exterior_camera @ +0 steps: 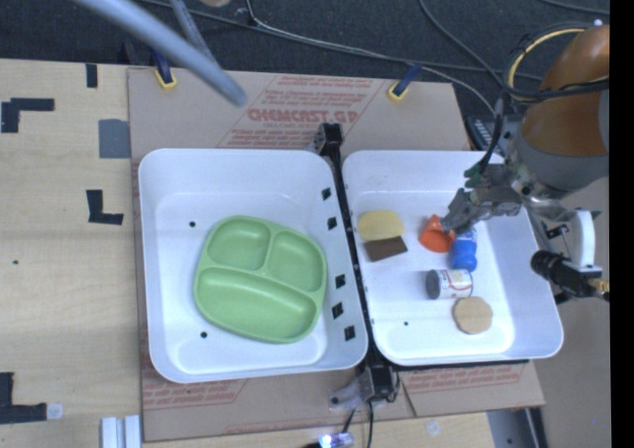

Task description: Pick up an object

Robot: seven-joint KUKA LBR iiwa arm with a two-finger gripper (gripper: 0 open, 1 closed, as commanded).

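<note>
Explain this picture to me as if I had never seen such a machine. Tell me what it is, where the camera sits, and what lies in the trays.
One camera hangs above a bench and looks down at a slant. The grey and orange shape at the right is a robot arm; its grasping part, the end effector, sits low over the right bin. Its job is to pick something up.

The left bin holds a green divided plate. The right bin holds a yellow and brown sponge-like block, an orange item, a blue item, a small white cylinder with a dark end and a round tan disc.

The end effector is right by the orange item, but I cannot tell whether it grips anything.
</note>
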